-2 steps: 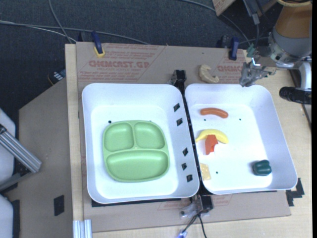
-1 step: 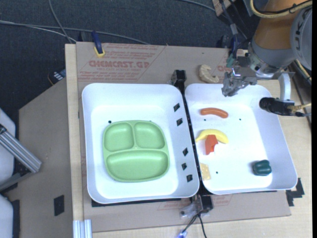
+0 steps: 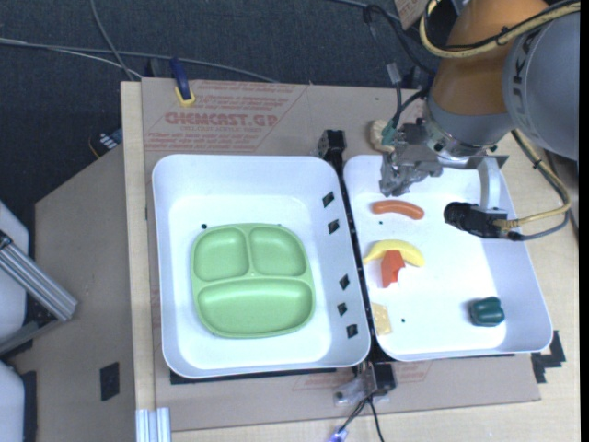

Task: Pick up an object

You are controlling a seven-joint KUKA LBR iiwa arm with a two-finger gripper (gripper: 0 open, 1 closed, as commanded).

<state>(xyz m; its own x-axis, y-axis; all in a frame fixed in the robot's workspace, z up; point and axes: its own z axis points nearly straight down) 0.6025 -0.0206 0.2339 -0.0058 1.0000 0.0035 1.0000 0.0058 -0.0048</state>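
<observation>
Sausage (image 3: 398, 210) lies just below gripper (image 3: 394, 184), apart.

Grey arm (image 3: 550, 72), bulbous orange band (image 3: 488, 40) above wrist, yellow cable looped over it, small metallic end effector (image 3: 398, 184).

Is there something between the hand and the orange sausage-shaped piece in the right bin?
Nothing visible stands between them. The hand hangs over the back of the right bin, and the orange sausage-shaped piece lies just in front of it on bare bin floor. The yellow piece and red piece lie nearer the camera, out of the way.
</observation>
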